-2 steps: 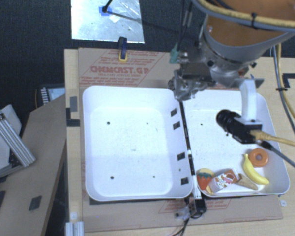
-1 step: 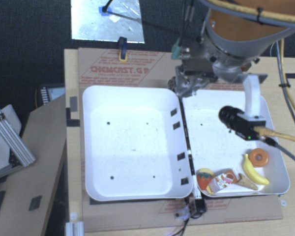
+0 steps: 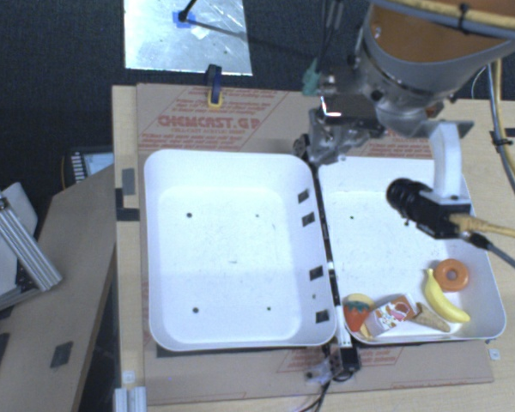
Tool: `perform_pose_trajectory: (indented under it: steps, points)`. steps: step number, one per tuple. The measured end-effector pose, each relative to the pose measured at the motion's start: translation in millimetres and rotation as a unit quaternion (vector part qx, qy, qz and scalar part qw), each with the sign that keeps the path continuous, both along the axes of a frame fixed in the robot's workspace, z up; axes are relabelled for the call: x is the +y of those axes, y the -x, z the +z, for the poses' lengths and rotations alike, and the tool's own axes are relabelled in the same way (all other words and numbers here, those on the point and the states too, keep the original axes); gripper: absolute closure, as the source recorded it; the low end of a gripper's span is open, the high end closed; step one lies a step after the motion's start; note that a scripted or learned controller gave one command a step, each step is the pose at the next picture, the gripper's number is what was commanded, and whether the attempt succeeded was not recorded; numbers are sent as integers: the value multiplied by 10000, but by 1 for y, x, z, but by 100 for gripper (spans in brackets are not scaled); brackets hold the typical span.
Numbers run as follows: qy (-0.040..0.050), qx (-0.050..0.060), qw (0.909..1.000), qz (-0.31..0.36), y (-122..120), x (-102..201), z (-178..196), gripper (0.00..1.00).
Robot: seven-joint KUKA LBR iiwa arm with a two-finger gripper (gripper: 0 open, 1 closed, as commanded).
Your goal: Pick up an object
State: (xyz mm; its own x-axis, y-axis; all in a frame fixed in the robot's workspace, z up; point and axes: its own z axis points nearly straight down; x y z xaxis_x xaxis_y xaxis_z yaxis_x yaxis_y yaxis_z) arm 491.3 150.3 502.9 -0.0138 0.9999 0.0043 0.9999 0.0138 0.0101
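Several toys huddle in right bin's (image 3: pixel 489 316) near corner; gripper (image 3: pixel 326 144) hovers at far rim, finger state indiscernible

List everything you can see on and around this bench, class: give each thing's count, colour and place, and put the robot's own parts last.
left bin: one, white, left half of the bench.
right bin: one, white, beside the left bin, touching it.
banana: one, yellow, near corner of the right bin.
doughnut: one, orange, just above the banana.
tomato: one, red-orange, near edge of the right bin.
packet: one, white and red, between tomato and banana.
metal sheet: one, silver, on the floor behind the bench.
arm: one, grey with orange band, top right.
gripper: one, dark metal, over the bins' far edge.
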Motion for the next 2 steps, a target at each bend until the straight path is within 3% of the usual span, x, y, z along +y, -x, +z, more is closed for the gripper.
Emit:
perform_pose_trajectory:
  steps: [2]
  points:
    - [-11, -23, 10000, 37, -1, 0, 22, 100]
